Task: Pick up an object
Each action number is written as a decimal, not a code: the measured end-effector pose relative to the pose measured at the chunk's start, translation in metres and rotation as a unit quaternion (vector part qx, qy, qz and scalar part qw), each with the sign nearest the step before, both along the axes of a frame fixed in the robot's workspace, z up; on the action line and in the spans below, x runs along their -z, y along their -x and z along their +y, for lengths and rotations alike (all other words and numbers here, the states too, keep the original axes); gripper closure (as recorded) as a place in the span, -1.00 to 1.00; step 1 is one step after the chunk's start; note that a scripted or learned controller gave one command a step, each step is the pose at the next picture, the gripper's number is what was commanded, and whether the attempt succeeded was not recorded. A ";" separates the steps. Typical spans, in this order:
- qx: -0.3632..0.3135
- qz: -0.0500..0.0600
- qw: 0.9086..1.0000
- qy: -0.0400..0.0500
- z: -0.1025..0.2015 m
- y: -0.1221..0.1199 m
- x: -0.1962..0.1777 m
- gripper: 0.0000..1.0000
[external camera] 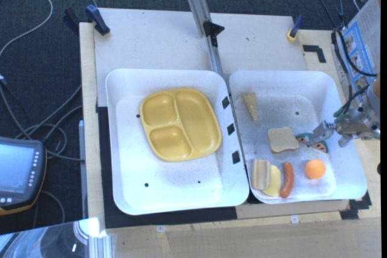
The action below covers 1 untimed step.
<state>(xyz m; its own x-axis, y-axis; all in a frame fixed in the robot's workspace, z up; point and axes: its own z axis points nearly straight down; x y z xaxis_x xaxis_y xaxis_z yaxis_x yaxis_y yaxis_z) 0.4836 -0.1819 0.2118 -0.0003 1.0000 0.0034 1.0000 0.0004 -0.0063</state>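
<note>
Bread slice, right bin, centre, lying flat, gripper just beside its right edge, finger state impossible to tell: best taken by descending squarely over the slice, clear of orange ball and sausage.

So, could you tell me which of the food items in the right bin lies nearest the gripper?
The bread slice, just left of the gripper; the orange ball sits lower, the others farther off.
</note>
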 end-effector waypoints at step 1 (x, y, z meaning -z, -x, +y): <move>0.000 0.000 1.000 0.000 -0.001 -0.001 0.043 -1.00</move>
<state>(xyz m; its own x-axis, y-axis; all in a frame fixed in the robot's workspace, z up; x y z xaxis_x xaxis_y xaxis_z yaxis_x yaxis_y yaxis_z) 0.4846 -0.1833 0.1690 0.0002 1.0000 0.0035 1.0000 -0.0002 -0.0063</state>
